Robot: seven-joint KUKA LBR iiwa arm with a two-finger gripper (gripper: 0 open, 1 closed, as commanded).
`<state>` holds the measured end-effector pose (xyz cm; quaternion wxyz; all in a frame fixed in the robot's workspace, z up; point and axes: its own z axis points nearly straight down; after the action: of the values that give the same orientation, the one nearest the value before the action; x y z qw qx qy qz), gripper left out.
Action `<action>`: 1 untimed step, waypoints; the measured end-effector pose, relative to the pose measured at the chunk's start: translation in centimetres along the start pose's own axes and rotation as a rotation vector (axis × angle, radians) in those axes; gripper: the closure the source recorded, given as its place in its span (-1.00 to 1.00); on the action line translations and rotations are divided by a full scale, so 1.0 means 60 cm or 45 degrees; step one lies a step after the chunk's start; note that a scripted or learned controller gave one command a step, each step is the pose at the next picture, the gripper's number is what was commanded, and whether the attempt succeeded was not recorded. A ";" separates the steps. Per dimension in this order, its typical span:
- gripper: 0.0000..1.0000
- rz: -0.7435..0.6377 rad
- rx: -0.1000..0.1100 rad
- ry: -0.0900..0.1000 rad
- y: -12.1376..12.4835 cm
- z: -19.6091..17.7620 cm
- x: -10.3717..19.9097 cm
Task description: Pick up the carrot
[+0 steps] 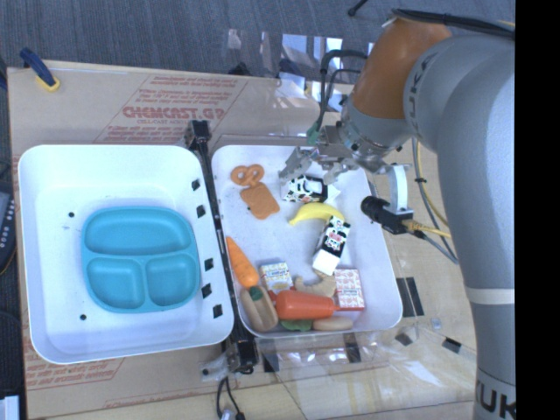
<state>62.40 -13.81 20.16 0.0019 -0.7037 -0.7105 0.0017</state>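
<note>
Carrot (pixel 242 262) is what you are after, and you will find it lying against the left wall of the right bin (pixel 382 250), just beside the divider, its narrow tip toward the far end and its thick end down by the clutter at the near end. Your gripper (pixel 317 165) sits over the far end of that same bin, well apart from the carrot, above the black-and-white cow toy (pixel 306 187); you can see metal fingers splayed there with nothing clearly between them, but whether they stand wide or narrow cannot be told from this view. Judge this as the approach step: nothing is grasped yet, and the next move calls for carrying the wrist toward the near-left of the bin and turning the fingers to close across the carrot's width. Mind the wall, since one finger must slip between it and the carrot. Around the target you have a small yellow-labelled box (pixel 277 276) just right of it, a wooden piece (pixel 256 308) touching near its thick end, and a fat red-orange vegetable (pixel 304 304) that could be mistaken for it. Farther up lie a banana (pixel 317 213), a milk carton (pixel 332 245), a pretzel (pixel 248 175) and a toast-coloured slab (pixel 260 202). Your left bin (pixel 44 178) holds a blue divided tray (pixel 140 257).
</note>
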 end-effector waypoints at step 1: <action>-1.00 -0.124 0.004 0.000 -0.096 0.077 0.068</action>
<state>56.56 -9.81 15.56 0.0030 -0.6681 -0.7440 0.0027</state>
